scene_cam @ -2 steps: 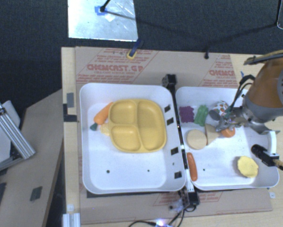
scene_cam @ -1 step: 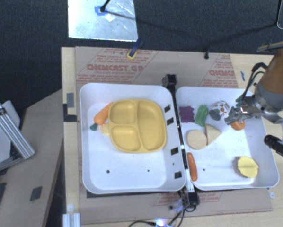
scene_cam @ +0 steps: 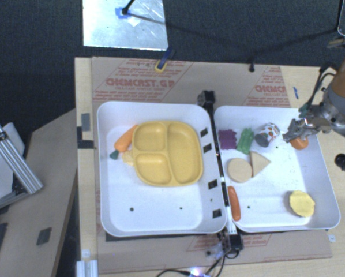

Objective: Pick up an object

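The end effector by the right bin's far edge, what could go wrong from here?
The end effector hovers at the right bin wall over a small orange piece; closing there it might clip the wall or pinch only an edge. The round speckled object and green piece lie close together nearby, so a sideways approach could knock them.
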`<state>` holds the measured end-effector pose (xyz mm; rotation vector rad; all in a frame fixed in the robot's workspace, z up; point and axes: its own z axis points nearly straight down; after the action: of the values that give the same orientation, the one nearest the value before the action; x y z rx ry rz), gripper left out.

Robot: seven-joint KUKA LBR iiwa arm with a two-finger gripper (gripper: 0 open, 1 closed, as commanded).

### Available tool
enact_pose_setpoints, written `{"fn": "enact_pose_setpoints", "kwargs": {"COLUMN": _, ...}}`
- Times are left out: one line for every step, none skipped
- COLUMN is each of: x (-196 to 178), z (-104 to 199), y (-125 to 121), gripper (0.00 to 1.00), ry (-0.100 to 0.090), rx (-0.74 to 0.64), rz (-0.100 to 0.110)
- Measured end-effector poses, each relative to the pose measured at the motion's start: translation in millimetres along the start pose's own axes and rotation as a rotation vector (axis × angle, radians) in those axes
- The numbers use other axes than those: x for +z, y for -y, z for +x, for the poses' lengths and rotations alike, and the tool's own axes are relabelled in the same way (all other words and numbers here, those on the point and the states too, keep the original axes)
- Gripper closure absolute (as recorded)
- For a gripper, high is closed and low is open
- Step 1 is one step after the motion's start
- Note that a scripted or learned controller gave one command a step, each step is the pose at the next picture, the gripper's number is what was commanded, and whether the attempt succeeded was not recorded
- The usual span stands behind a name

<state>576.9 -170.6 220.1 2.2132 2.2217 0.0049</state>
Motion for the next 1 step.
{"fn": "enact_pose_setpoints", "kwargs": {"x": -1.3, "z": 63.0, "y": -4.7, "gripper": 1.00, "ry": -0.004, "rx": -0.006, "rz": 0.005}}
